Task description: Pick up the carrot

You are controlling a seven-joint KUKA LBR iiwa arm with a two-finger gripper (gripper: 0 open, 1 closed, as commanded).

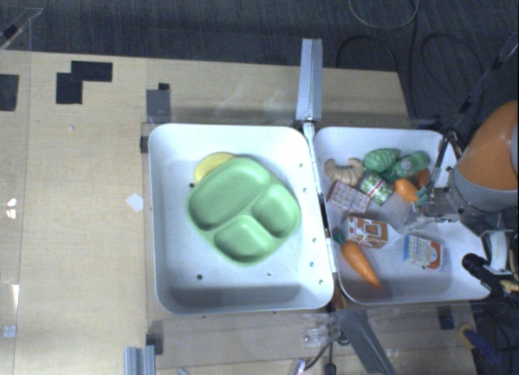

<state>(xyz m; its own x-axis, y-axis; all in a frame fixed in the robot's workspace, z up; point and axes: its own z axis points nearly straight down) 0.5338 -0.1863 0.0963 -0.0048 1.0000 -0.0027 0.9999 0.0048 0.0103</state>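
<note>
The carrot point(359, 261), orange with a small green top, lies flat in the right bin point(454, 284) near its front left corner, tip pointing to the front right. My gripper point(427, 205) hangs over the middle right of the same bin, well to the right of and behind the carrot and apart from it. A small orange piece point(405, 191) lies just left of the gripper. The arm's orange band point(496, 154) shows at the right edge.
The right bin also holds green leafy vegetables point(395, 160), a beige root point(344, 172), a small can point(375, 187) and small cartons point(366, 231) point(423, 252). In the left bin point(170, 284) a green divided plate point(243, 209) lies over a yellow item point(212, 164).
</note>
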